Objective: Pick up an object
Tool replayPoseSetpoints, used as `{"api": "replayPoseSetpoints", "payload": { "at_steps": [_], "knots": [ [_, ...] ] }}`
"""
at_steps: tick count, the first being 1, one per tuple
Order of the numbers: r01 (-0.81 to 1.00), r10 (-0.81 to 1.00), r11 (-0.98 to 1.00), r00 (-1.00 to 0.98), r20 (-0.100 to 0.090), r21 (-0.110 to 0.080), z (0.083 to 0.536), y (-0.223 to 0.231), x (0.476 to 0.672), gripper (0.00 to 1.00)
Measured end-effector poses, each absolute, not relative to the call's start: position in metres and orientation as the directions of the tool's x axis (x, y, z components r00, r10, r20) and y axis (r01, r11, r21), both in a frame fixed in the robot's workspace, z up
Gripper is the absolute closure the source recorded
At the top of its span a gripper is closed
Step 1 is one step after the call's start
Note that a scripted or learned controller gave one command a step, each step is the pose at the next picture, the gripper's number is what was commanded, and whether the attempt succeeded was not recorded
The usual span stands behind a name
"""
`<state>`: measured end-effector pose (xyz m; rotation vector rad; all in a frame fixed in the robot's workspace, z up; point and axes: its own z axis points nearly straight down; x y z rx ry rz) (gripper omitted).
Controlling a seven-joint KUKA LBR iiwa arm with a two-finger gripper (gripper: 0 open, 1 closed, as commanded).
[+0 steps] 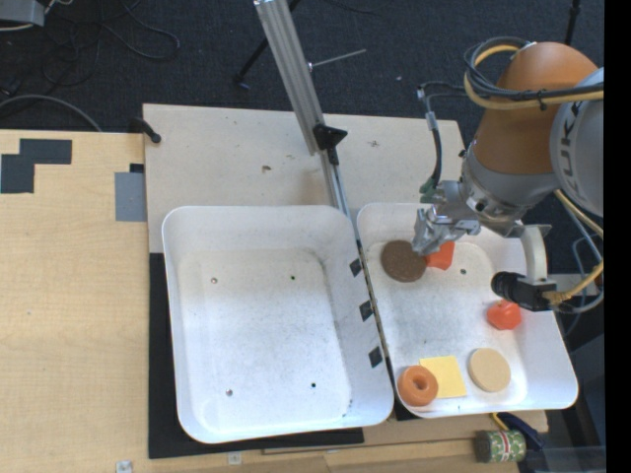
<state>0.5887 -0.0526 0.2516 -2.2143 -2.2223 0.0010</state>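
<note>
My gripper [435,236] hangs low over the back part of the right bin [564,371]. It is just above a small orange-red piece [443,257], whose top it partly hides. A flat brown disc [401,262] lies right beside that piece, to its left. Further forward in the same bin are a red tomato-like piece [504,314], a tan round biscuit [489,370], a yellow square slice [445,373] and an orange ring [418,386]. Nothing shows as held.
The left bin [187,264] sits beside the right one, with black clips [366,309] along the shared rim. A slanted aluminium bar [299,79] rises from the back between the bins. The arm's black cable fitting [521,288] overhangs the right bin's right side.
</note>
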Motion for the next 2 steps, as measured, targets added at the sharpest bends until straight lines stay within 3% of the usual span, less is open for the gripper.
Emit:
{"api": "replayPoseSetpoints", "payload": {
  "at_steps": [2],
  "knots": [
    [1.0, 1.0, 0.003, -0.003, 0.002, -0.006, 0.251, 0.046, 0.54, 1.0]
  ]
}}
